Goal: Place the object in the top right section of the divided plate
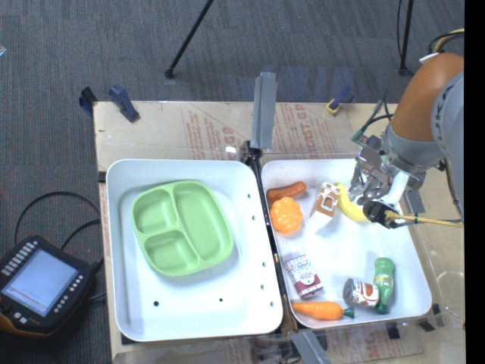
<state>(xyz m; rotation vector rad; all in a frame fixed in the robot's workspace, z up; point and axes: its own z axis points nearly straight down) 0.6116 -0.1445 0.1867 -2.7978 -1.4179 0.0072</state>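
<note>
Overhead, the arm [432, 105] angles down; its fingers [369, 196] clasp the banana [350, 206].

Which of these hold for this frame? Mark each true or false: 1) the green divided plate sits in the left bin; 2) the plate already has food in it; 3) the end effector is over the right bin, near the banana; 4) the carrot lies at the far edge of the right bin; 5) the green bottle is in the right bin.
1) True: the green divided plate lies in the left bin.
2) False: all its sections are bare.
3) True: the end effector is over the right bin, next to the banana.
4) False: the carrot lies at the near edge.
5) True: the green bottle lies near its near right corner.
</note>
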